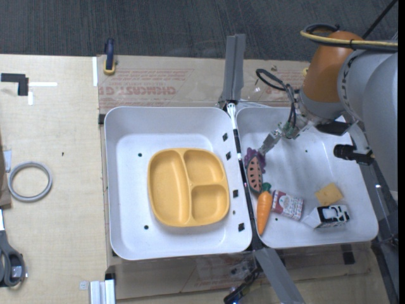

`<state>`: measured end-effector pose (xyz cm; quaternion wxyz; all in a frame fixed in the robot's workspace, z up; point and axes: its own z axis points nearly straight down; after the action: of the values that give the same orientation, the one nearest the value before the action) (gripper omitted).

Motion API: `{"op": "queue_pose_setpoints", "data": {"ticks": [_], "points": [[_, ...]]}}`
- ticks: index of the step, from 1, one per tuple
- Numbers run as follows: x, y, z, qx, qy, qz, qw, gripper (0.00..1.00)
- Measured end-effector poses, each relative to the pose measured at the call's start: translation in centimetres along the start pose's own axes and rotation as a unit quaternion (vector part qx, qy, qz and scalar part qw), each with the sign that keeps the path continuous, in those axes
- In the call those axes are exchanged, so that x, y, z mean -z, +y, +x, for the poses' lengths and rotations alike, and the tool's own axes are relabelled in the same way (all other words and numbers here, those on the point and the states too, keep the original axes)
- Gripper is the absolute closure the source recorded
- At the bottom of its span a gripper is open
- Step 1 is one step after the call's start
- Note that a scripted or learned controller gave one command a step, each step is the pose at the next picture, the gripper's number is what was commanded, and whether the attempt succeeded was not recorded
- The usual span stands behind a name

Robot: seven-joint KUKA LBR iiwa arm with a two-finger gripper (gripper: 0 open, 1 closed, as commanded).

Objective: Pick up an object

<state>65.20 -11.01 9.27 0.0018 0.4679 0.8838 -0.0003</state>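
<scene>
My arm (354,75) comes in from the upper right of the frame, grey with an orange band, and it hangs over the right bin (304,236). My gripper (273,139) points down and to the left, over the upper left part of that bin, near the wall between the two bins. It is too small and thin here for me to tell how it is set, and I see nothing in it. Just below its tip, by the left wall of the right bin, lies a purple toy (251,156), and a watermelon slice (255,174) lies touching it, a bit lower. Under that, a carrot (263,211) lies along the same wall with its green top up. Just right of the carrot is a small red and white box (288,206). Farther right, a yellow block (329,193) sits in the bin, and a black and white carton (330,216) lies just below it. The left bin (126,189) holds a yellow plate (188,187) with three parts, right in its middle. On the bench (57,119) at the far left of the frame lie a grey ring (28,181) and, lower down, scissors (11,265).
</scene>
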Motion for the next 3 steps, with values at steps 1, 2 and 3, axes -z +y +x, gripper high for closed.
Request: {"op": "queue_pose_setpoints", "data": {"ticks": [1,2,3], "points": [[0.0,1.1,0.4,-0.111,0.000,0.000,0.9938,0.00],[0.0,-0.2,-1.6,-0.334,0.000,0.001,0.9425,0.00],[-0.1,-6.9,2.0,-0.467,0.001,0.003,0.8845,0.00]]}}
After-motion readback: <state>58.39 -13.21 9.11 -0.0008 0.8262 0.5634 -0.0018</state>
